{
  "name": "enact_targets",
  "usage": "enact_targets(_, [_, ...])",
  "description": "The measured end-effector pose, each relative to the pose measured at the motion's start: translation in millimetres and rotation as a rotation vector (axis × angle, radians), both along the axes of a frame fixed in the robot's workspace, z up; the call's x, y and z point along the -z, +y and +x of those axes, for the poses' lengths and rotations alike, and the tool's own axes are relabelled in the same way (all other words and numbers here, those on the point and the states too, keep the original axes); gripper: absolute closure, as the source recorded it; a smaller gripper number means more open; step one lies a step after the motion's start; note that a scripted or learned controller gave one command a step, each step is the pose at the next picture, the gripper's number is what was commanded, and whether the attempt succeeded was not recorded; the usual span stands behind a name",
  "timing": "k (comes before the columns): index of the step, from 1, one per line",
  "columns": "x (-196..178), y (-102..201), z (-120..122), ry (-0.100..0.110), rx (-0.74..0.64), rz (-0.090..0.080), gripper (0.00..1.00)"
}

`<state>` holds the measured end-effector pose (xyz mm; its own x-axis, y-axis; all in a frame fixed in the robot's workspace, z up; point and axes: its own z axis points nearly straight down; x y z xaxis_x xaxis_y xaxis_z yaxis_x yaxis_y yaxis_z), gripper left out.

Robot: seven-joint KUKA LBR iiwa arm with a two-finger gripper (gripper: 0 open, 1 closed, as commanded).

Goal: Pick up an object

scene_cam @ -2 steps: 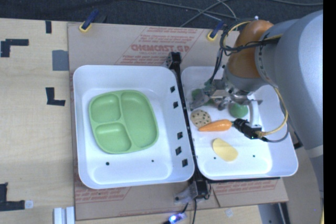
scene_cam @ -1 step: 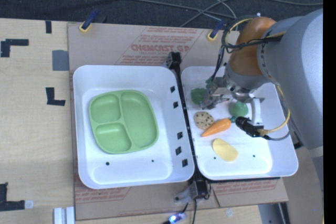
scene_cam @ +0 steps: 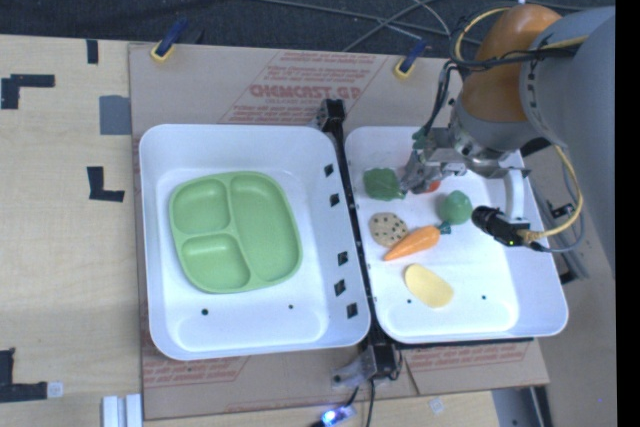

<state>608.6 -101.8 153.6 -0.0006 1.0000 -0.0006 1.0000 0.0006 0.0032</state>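
The grey arm with the orange band (scene_cam: 520, 55) was seen reaching in over the right-hand shallow white bin (scene_cam: 540, 315); its tool (scene_cam: 420, 173) was lowered near the bin's far-left part, just beside a dark-green rounded toy vegetable (scene_cam: 380, 182); whether the tool was wide or narrow could not be told at this slant, and nothing was seen between its tips.

Step judged: the approach or descent onto a pick, not yet a lift; no object was seen raised off the bin floor. The likeliest target was taken to be the dark-green piece, since it lay closest to the tool; a small red-orange bit (scene_cam: 434, 183) was noted right at the tool, its nature unclear. The next move was judged to call for a centred closing over the chosen piece, then a straight lift; a rounded toy may be expected to roll or slip out if caught off-centre.

Count, right bin: one dark-green rounded piece; one second green rounded piece (scene_cam: 455, 206); one tan speckled cookie-like disc (scene_cam: 386, 227); one orange toy carrot (scene_cam: 412, 242); one pale-yellow oval piece (scene_cam: 429, 286); five loose objects, lying apart or nearly so, the carrot just beside the disc.

Count, left white bin (scene_cam: 160, 165): one light-green divided plastic plate (scene_cam: 235, 231) with three compartments, lying flat. Two bins were counted on the brown board surface (scene_cam: 290, 85).
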Motion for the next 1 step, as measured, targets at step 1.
enact_targets(1, [-63.1,3.2,-1.2,-0.002,-0.001,0.000,1.00])
